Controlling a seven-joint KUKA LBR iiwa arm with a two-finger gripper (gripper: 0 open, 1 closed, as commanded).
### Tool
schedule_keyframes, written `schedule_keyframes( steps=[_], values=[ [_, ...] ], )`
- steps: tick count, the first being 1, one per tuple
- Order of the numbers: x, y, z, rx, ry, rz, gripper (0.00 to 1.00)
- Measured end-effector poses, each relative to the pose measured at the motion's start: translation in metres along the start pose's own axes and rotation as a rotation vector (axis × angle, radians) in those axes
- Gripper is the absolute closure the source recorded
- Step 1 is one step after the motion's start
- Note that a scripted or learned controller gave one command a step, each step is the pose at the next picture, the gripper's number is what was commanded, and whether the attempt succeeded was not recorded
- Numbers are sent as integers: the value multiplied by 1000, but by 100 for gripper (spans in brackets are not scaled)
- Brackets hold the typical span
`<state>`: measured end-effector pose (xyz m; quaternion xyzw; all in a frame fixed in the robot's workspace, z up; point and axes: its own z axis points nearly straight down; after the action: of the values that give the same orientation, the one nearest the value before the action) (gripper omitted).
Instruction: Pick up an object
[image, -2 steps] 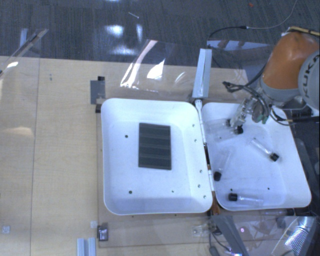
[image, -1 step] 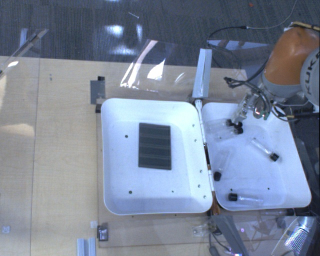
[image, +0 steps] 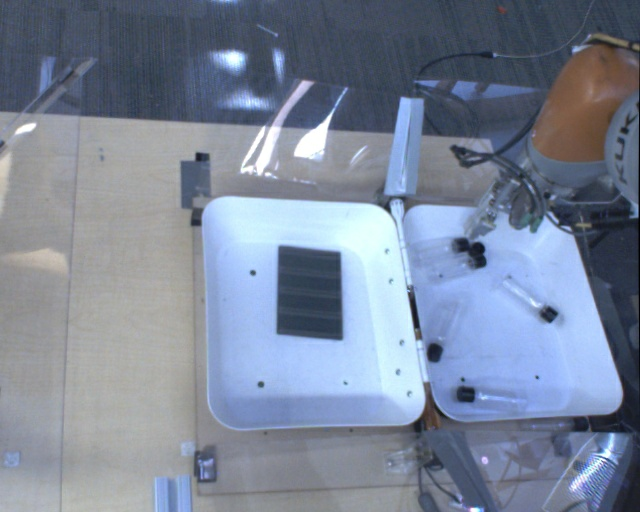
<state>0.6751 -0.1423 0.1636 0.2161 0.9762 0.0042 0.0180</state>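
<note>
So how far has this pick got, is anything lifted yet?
Done: the gripper is over the right bin's far edge, close above two black-capped vials. In hand: nothing visibly lifted; whether it grips anything can't be told. The other clear vials lie on the bin floor. The dark ridged block sits in the left bin. Left: grasp and lift.

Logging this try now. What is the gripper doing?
Gripper: above the right bin's far edge, near a tube; open or shut cannot be told.

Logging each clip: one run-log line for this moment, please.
pincer over right bin far edge | clear tubes scattered | dark rack in left bin
</note>
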Motion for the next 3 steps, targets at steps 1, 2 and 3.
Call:
schedule_keyframes(
  steps=[1,2,3],
  values=[
    [-3,3,-14,-6,-12,-2,100],
    [-5,6,-28,-12,-23,-4,100],
    [-8,9,-41,-18,-35,-6,100]
  ],
)
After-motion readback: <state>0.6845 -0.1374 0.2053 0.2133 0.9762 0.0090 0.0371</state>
